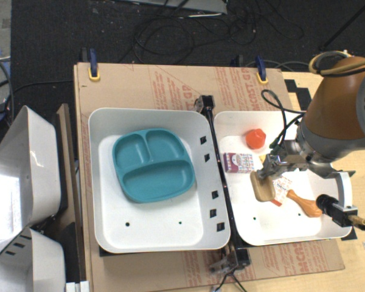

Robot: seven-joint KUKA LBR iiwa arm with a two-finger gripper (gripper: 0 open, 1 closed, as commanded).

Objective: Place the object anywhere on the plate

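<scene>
**Over the right bin, low among the clutter**

Two shallow white bins side by side on a brown cardboard-topped bench (170, 84), smooth plastic, rounded corners. Left bin (103, 224) carrying one teal plate (153, 165), glossy, three compartments, rounded-square, tilted slightly, well clear of all four walls with bare white floor in front and to its right. Right bin (274, 236) far busier. Grey arm with the orange band (337, 105) reaching in from the right, bulky and curved, covering the bin's far right corner. Gripper (269, 172) down near the bin's centre, metallic, just above a tan, flat, rounded piece (263, 190); cannot tell how far apart the fingers stand, nor whether anything sits between them. Counting the loose items: one small packet (239, 162), white with purple print, flat, near the dividing wall; one orange-red rounded object (255, 139), smooth, toward the back; one orange handle-like shape (305, 204) lying slantwise beside a white tag (283, 187). Open floor along the right bin's front edge.
</scene>
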